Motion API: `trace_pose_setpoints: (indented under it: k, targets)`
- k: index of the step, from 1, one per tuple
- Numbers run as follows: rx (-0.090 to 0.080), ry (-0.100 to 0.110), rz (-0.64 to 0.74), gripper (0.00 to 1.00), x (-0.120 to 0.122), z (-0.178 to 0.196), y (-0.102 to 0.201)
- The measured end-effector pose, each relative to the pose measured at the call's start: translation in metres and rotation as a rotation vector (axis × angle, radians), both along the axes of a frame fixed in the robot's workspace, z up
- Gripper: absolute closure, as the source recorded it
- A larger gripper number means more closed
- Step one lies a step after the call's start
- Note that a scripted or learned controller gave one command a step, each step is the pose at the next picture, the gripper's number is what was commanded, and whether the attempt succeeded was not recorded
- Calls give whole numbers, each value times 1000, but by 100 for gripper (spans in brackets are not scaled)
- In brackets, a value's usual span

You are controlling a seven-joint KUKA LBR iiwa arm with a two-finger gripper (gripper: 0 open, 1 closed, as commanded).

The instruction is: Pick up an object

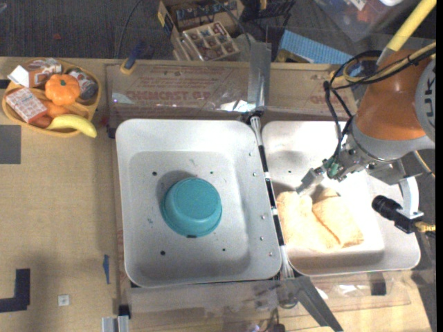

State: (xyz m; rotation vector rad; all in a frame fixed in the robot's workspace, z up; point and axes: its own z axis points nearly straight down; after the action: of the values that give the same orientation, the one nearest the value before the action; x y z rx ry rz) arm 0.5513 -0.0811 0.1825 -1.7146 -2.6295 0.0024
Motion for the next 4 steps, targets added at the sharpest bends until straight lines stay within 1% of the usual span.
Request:
trace_pose_setpoints:
  k: [1, 2, 3, 4]
  targets:
    - [1, -11, -97, 0, -17, -94, -48]
    - [0, 0, -82, 0, -7, -56, -65]
    - [1, 4, -201, 0, -51, -66, -64]
    - [-3, -12, -119, 0, -52, -92, -53]
